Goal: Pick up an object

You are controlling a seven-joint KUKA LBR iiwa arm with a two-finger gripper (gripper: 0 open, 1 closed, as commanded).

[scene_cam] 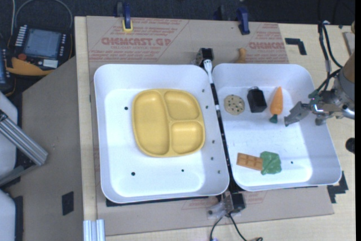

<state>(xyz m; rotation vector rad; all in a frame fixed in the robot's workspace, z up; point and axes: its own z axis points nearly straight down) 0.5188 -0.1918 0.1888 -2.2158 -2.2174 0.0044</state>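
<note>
The right bin (pixel 293 183) holds several small items. A round speckled cookie (pixel 233 104), a black block (pixel 256 100) and an orange carrot (pixel 276 100) lie in a row near its back. An orange cracker (pixel 249 161) and a green broccoli piece (pixel 271 162) sit side by side near its front. My gripper (pixel 307 115) hangs over the right side of this bin, just right of the carrot's green tip and apart from it. Its fingers are spread open, with nothing between them.
The left bin (pixel 113 121) carries a yellow divided plate (pixel 168 121) in its middle. A raised rim (pixel 217 121) separates the two bins. Blue clamps (pixel 242 20) stand at the bench's back edge. Cables (pixel 327 53) hang beside the arm at the right.
</note>
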